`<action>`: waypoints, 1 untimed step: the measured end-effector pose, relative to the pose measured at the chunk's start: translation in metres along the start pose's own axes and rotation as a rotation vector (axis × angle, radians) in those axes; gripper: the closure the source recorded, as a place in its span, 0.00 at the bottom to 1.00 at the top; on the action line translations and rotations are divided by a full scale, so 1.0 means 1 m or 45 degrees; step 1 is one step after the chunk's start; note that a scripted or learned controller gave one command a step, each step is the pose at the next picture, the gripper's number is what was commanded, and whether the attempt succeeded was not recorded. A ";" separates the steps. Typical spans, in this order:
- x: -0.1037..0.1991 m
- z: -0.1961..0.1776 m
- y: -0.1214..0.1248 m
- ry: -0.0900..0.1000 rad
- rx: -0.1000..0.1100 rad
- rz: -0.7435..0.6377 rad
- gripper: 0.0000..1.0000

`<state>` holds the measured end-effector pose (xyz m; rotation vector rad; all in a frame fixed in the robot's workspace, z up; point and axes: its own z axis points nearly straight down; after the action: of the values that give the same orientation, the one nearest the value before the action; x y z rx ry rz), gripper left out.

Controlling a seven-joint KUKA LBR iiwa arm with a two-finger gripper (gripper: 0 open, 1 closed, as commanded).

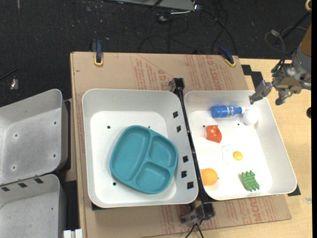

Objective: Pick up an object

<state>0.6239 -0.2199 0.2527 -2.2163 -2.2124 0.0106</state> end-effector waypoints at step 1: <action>0.001 -0.008 0.002 -0.004 -0.016 -0.004 0.00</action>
<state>0.6265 -0.2191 0.2606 -2.2205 -2.2238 0.0003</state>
